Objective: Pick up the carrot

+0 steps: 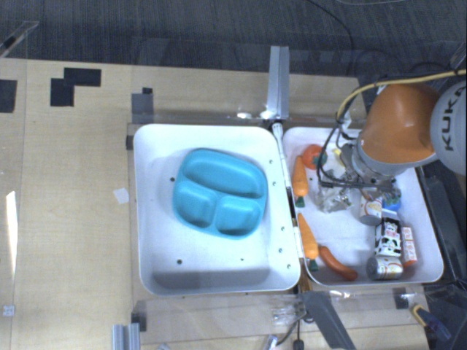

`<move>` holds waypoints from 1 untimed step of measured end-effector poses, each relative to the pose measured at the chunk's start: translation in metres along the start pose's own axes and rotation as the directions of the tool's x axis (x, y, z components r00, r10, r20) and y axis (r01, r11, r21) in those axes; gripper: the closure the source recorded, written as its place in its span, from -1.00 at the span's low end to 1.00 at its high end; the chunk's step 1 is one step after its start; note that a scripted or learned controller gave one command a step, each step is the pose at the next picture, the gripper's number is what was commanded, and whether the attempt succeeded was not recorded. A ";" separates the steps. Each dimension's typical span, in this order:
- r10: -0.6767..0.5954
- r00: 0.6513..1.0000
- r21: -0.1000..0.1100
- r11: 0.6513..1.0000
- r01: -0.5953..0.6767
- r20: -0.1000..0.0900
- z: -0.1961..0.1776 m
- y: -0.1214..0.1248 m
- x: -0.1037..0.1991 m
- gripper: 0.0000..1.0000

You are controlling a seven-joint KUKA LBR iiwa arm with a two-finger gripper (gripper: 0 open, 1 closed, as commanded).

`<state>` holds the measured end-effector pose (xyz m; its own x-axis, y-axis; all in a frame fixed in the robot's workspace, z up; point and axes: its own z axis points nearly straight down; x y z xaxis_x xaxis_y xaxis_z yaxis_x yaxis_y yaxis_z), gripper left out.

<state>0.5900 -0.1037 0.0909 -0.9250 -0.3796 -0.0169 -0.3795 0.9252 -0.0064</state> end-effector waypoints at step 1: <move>-0.128 0.992 -0.005 0.992 0.128 -0.004 -0.096 0.055 -0.048 1.00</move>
<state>0.6116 -0.0347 0.1872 -0.8687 -0.4952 -0.0116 -0.4952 0.8688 -0.0038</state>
